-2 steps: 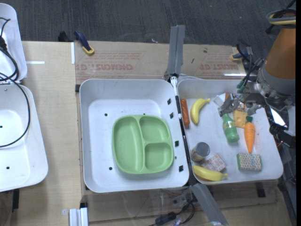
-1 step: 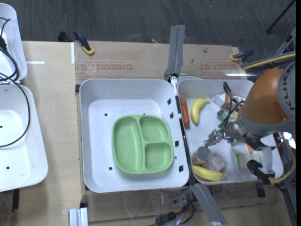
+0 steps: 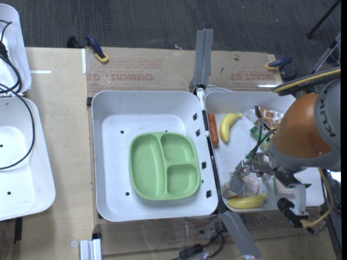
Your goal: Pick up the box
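Observation:
In the right bin (image 3: 217,145), a small pale box with reddish print (image 3: 251,185) lies near the front wall, just above a yellow banana (image 3: 247,201). My gripper (image 3: 242,173) hangs low over the box's left end, beside a grey rounded object (image 3: 235,187). The arm's orange band (image 3: 298,128) covers the bin's right half. Another white and orange package (image 3: 270,115) lies at the back right, partly hidden by the arm.
A second banana (image 3: 230,124) and an orange stick-shaped item (image 3: 213,130) lie at the right bin's back left. Green items (image 3: 255,130) peek out beside the arm. The left bin (image 3: 108,145) holds a green divided plate (image 3: 165,166). A grey divider post (image 3: 203,58) stands between the bins.

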{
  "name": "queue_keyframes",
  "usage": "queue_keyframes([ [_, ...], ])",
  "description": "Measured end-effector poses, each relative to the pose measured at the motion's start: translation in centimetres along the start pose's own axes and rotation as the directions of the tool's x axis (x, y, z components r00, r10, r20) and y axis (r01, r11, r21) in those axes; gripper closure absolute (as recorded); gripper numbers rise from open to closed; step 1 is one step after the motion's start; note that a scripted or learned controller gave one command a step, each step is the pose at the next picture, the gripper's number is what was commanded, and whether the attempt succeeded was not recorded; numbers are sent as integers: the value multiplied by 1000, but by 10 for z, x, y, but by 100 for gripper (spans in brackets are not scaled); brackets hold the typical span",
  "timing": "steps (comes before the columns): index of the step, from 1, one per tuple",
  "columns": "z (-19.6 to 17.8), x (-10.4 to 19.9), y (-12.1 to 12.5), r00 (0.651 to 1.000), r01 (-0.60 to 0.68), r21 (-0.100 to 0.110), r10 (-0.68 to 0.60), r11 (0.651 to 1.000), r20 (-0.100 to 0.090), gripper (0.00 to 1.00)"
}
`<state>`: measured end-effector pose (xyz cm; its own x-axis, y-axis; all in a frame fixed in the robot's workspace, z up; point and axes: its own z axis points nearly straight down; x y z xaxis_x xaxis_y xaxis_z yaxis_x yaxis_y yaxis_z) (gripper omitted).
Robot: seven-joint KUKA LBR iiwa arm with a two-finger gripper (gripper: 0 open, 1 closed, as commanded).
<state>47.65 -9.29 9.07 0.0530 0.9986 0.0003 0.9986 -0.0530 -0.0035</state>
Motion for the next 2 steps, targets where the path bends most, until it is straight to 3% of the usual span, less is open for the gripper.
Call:
queue_keyframes([
  [1,-10,-1,2,1000,-4,-5,4,1000,1,100],
  [2,-9,-1,1,1000,-4,-2,4,1000,1,0],
])
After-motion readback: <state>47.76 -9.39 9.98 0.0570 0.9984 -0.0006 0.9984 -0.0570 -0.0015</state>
